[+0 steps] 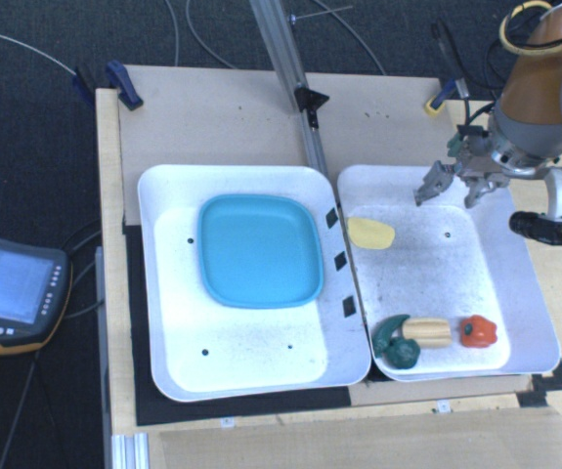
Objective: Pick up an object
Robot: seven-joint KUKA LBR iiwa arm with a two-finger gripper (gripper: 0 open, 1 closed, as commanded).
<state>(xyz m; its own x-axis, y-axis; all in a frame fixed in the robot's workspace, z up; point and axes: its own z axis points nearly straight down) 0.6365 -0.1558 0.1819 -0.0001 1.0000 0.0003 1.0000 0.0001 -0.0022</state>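
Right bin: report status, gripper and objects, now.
Gripper open, above right bin far edge, holding nothing. Yellow piece near left wall; green, tan, red items along near edge. Nothing blocking them.

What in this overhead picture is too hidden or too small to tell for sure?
- Arm: cut off by the picture's right and top edges, so its base is out of sight.
- Hand: two fingers spread, nothing between them; height above the right bin unclear from above.
- Green item, tan piece and red item: too small to identify.
- Handheld screen: display unreadable, too small.
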